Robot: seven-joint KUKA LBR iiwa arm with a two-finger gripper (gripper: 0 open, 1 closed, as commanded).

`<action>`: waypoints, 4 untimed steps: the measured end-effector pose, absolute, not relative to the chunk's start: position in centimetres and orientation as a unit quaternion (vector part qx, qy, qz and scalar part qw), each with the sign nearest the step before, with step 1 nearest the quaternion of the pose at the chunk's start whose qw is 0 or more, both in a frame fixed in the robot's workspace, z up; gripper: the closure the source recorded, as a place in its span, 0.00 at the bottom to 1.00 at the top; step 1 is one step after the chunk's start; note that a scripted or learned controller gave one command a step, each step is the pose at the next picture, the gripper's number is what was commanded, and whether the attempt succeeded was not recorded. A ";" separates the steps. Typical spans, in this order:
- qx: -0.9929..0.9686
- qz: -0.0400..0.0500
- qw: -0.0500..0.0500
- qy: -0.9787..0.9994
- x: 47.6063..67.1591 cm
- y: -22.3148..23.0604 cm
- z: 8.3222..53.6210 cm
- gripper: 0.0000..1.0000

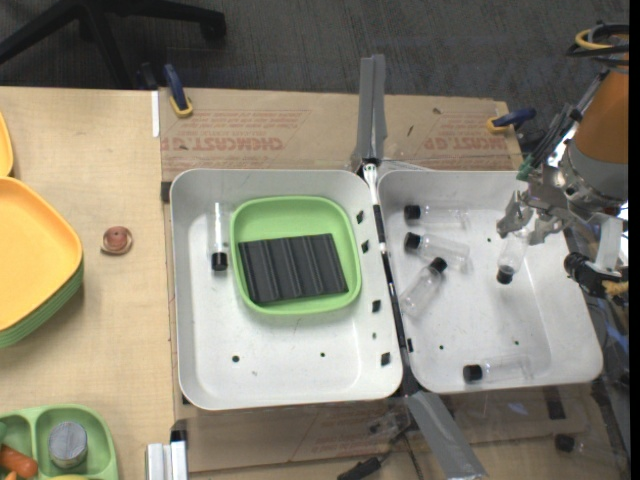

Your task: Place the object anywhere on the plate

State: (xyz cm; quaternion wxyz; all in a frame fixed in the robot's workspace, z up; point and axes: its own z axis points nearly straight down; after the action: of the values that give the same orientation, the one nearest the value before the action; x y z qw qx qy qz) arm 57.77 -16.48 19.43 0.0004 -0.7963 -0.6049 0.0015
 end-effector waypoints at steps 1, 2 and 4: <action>-0.796 0.001 0.000 -0.605 57.8 -16.5 19.4 0.00; -0.834 0.002 0.001 -0.552 55.4 -15.8 21.4 0.00; -0.918 0.003 0.001 -0.396 49.8 -13.4 23.3 0.00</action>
State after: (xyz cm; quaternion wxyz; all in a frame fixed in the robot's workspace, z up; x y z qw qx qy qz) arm 49.77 -13.39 23.27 0.0015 -0.9182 -0.3961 0.0026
